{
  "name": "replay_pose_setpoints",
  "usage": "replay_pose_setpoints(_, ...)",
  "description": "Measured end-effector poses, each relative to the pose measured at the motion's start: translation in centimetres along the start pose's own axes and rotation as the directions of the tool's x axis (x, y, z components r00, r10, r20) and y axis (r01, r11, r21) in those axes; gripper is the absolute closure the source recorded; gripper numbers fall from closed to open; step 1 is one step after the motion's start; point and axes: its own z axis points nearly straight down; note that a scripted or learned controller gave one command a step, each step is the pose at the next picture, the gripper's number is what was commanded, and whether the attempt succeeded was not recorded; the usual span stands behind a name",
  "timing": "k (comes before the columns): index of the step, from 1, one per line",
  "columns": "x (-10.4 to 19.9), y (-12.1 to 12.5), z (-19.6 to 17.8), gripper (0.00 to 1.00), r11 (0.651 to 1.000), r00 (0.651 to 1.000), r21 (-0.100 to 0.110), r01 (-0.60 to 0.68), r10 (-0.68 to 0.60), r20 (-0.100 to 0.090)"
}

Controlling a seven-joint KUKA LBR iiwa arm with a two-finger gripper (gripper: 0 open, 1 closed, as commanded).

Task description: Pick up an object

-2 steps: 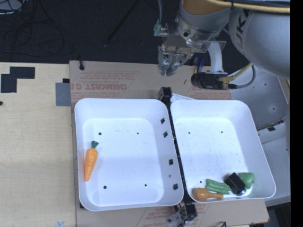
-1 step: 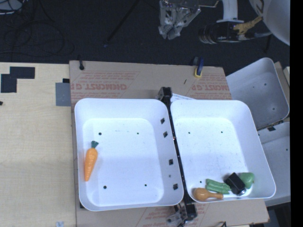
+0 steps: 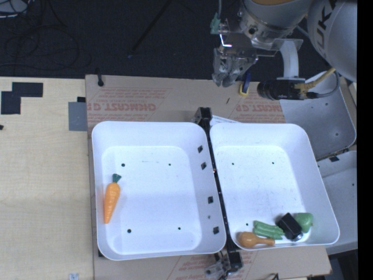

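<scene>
the gripper [image 3: 228,74] hangs high behind both bins, its fingers too blurred to tell their state, with the toy carrot [image 3: 111,198] lying far below and left of them, probably light, stiff and smooth, best pinched across its orange middle.

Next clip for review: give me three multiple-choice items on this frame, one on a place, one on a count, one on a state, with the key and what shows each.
1. Where does the toy carrot lie?
A. left bin, by its left wall
B. right bin, centre
C. on the cardboard

2. How many things lie in the right bin?
A. one
B. four
C. seven

3. Where is the hand?
A. pressed into the left bin
B. raised beyond the bins' far edge
C. resting on the carrot

Key: A, the carrot lies beside that wall; B, the cluster in the near corner holds four pieces; B, the hand hangs over the cardboard behind the bins.
</scene>
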Motion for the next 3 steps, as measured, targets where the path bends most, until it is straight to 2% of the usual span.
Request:
replay_pose_setpoints(1, 0.4, 0.0, 18.3, 1.00, 1.000, 1.000, 0.005, 0.006, -0.006, -0.001)
replay_pose_setpoints(2, 9.0, 0.1, 3.8, 1.00, 1.000, 1.000, -0.026, 0.016, -0.016, -0.009)
replay_pose_setpoints(3, -1.5, 0.0, -5.5, 1.00, 1.000, 1.000, -0.023, -0.002, 0.002, -0.002)
